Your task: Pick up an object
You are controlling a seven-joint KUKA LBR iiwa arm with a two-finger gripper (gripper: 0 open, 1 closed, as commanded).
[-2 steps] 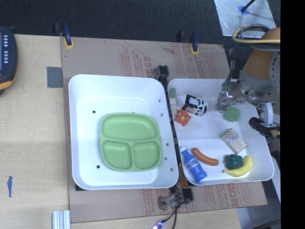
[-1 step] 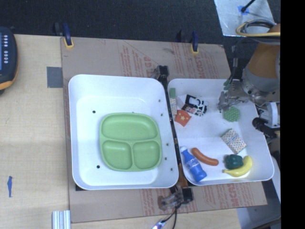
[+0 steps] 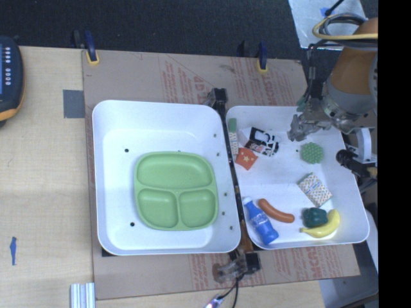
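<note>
Pale wooden counter (image 3: 45, 172) carries two white bins. Left bin (image 3: 109, 172) holds a green divided plate (image 3: 174, 190). Right bin (image 3: 282, 185) holds a blue bottle (image 3: 261, 221), banana (image 3: 323, 226), sausage (image 3: 276, 210) and green ball (image 3: 312, 152). Pincer (image 3: 300, 128) hovers above the far end, grasping nothing; its opening cannot be told.

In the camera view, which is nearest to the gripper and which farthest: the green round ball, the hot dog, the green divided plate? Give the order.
Measured from the gripper:
1. Green round ball, just below it in the right bin.
2. Hot dog, lower in the right bin, beside the blue bottle.
3. Green divided plate, in the left bin.
</note>
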